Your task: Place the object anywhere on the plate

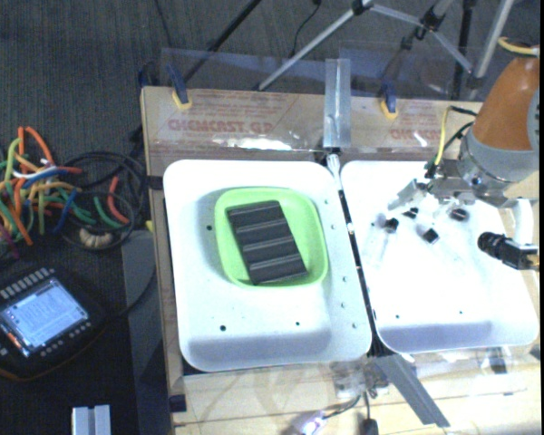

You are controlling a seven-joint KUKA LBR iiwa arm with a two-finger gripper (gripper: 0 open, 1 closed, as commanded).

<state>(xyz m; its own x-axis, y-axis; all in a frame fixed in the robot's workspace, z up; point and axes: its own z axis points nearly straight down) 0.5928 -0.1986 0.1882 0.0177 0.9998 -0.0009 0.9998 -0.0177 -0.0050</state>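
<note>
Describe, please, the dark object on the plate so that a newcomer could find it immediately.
Start at the left white bin of the two on the bench. A square green plate lies inside it, and on that plate rests the dark grey ridged block, a rectangle with grooves across it, the one dark thing in that bin.

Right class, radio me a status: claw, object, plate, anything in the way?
Claw over right bin, grip unclear. Dark ribbed block lying on green plate, left bin. Nothing blocking.

Bins (254, 333) smooth white plastic, slight sheen; plate (315, 243) glossy green plastic; object (266, 241) dark, matt, ribbed; bench (236, 120) bare light wood; floor (63, 53) rough grey carpet
</note>
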